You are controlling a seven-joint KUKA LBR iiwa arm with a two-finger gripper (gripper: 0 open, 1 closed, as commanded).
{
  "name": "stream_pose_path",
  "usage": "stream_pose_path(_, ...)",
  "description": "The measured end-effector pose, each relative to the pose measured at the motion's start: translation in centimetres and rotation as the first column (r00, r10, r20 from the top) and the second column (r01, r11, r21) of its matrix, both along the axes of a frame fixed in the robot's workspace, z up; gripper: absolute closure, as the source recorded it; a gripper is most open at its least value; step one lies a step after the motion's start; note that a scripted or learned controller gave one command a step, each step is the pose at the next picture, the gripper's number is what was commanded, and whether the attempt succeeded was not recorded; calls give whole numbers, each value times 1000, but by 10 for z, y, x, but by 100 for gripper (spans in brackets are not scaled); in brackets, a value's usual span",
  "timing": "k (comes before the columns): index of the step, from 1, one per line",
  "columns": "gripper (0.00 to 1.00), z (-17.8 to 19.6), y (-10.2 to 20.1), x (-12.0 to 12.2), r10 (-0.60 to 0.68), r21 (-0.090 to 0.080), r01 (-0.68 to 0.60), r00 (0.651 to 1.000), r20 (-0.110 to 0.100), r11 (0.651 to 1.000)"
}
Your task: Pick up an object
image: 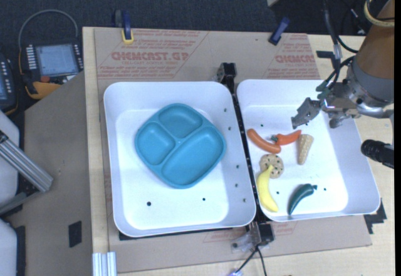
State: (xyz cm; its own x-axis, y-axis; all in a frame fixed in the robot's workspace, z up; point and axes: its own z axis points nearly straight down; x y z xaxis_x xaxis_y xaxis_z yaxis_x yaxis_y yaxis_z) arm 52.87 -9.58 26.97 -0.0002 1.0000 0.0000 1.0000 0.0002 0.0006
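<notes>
Lying in the right bin, your pickable items cluster toward its left side: an orange-red sausage-like piece with a red pepper touching its right end, a pale cone just beside them, a round cookie below, a yellow banana nearer still, and a green pepper at the near edge. The jaws hover above the far part of that bin, over bare floor, holding nothing; how wide they stand you cannot tell. The left bin carries a blue sectioned plate. Both bins sit on the worktop.
</notes>
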Motion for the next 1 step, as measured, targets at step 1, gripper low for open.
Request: stream_pose_path(1, 0, -61, 0, 6, -1, 2, 1, 1000, -8, 1000)
